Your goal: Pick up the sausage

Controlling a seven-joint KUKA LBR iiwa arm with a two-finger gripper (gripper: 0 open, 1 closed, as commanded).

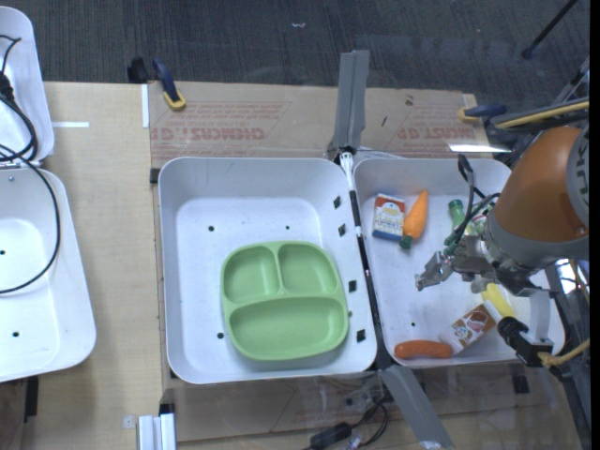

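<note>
The sausage lies at the right bin's near edge, below the gripper, apart from it; whether the gripper is clenched cannot be told. A carrot and small carton lie farther back. The left bin holds a green divided plate. Cardboard covers the bench behind.

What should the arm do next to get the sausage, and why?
Probably shift the gripper toward the near wall of the right bin and lower it: the sausage lies there beside a small packet, while the gripper hovers mid-bin, well apart from it.
</note>
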